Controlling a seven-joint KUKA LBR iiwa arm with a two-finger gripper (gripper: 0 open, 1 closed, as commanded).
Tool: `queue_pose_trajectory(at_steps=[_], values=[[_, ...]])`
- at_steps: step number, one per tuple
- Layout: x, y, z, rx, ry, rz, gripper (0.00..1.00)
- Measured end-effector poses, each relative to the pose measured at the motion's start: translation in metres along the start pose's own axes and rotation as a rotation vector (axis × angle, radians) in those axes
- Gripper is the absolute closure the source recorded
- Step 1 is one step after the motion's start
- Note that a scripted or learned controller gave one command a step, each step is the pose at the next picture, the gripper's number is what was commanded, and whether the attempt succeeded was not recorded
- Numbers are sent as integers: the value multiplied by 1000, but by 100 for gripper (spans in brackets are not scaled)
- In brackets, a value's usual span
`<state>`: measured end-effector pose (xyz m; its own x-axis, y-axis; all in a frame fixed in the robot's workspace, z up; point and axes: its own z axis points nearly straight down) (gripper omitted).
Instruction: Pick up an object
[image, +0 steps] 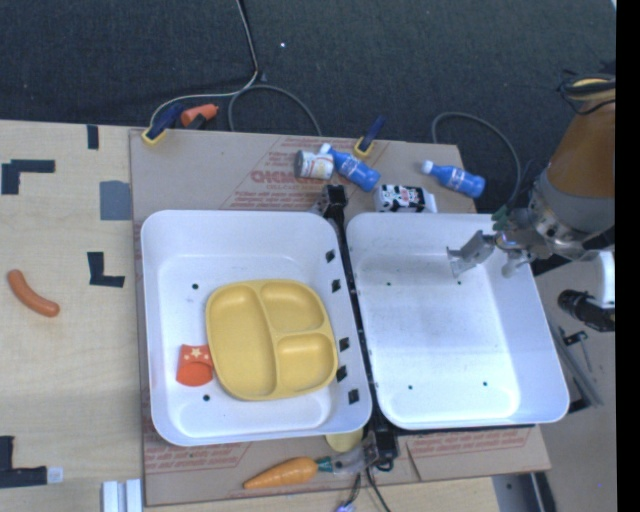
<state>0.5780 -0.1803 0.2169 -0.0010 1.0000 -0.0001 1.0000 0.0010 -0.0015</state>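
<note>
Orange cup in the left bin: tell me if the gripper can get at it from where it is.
Probably yes. The orange cup lies uncovered beside the yellow plate, with open space above. The gripper hangs over the right bin, so it must cross over.

Yellow plate (271, 338) lies in left bin (165, 240).

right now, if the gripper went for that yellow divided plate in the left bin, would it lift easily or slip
The yellow divided plate looks like stiff, light plastic, so it probably would not flex. It lies flat on the left bin floor with a low, rounded rim, so fingers may slip off. A push would likely slide it toward the small red object beside it.
</note>
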Motion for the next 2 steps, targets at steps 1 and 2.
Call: queue_pose_trajectory(at_steps=[1,2], values=[[69,-14,98,9,5,-5,0],[59,94,134,-10,-3,-4,0]])
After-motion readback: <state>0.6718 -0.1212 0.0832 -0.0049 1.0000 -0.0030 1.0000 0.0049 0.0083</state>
